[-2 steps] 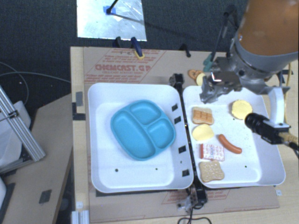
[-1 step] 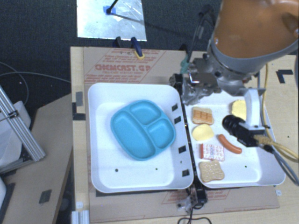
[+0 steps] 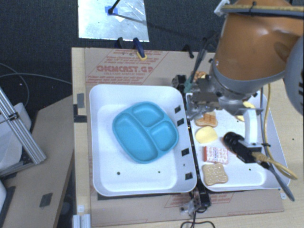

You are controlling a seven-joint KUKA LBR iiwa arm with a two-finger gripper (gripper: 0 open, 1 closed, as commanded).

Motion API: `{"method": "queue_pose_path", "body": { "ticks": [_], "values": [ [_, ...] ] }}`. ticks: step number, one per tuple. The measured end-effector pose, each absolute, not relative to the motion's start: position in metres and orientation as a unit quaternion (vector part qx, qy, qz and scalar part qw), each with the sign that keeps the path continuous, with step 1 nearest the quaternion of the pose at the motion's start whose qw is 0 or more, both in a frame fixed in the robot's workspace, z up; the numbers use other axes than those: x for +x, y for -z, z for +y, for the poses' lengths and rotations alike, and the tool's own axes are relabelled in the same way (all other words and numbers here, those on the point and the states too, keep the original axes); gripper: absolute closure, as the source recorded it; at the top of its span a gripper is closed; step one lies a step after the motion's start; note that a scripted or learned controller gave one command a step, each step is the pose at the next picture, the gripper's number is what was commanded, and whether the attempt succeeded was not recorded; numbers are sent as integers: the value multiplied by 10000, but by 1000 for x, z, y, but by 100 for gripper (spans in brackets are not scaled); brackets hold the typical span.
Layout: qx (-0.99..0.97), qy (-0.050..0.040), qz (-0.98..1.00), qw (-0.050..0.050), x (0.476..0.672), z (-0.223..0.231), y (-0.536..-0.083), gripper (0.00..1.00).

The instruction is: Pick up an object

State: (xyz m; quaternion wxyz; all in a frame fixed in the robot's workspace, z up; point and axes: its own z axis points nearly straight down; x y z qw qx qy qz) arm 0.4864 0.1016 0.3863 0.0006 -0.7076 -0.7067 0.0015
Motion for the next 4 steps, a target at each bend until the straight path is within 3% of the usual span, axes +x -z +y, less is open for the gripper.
{"method": "queue_pose_path", "body": {
  "ticks": [1,2,3,4],
  "values": [
    [-7066,10,-7076,-8,487,102,-389,0],
    [-7039,57,-7103,-23,508,161,-461,0],
    [-7044,35,-7097,-19,508,157,-468,100],
    [-7028,48,-7113,-27,508,157,-479,100]
  ]
}}
